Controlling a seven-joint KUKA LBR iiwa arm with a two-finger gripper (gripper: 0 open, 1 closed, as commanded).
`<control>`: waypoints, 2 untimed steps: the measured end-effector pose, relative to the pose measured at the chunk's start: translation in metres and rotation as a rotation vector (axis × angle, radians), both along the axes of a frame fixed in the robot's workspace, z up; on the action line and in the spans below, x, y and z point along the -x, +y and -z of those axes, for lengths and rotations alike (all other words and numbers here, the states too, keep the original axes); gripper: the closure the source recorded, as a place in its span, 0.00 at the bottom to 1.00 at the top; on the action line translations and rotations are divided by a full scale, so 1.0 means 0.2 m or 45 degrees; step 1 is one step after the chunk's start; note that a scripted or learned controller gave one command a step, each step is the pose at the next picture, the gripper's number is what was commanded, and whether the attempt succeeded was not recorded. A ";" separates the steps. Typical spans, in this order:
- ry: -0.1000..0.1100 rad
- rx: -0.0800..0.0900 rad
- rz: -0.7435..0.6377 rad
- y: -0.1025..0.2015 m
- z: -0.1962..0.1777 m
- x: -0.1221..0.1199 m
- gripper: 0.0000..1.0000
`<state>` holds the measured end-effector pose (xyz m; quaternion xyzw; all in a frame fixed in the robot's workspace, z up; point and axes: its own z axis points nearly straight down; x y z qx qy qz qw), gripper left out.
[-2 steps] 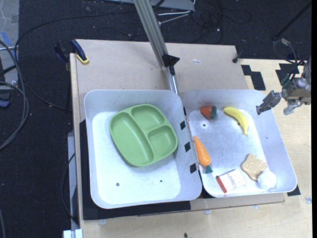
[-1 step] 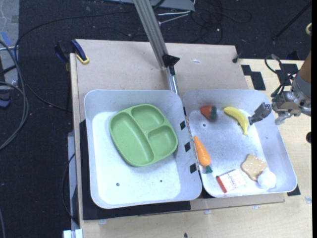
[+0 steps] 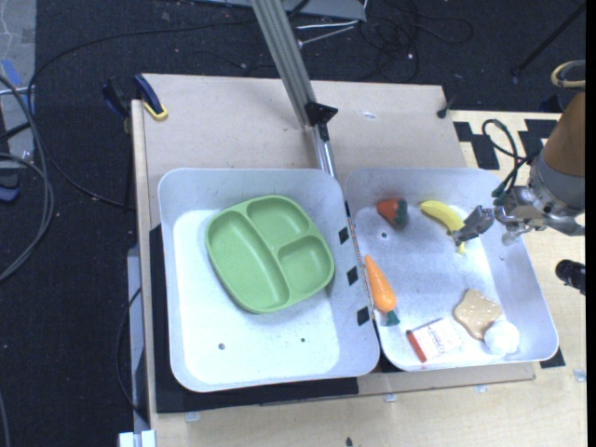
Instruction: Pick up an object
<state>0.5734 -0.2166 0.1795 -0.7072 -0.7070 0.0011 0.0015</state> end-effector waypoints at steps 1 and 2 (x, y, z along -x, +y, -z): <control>-0.001 0.001 0.001 -0.01 0.22 0.00 0.00; -0.008 0.003 -0.001 -0.01 0.15 -0.01 1.00</control>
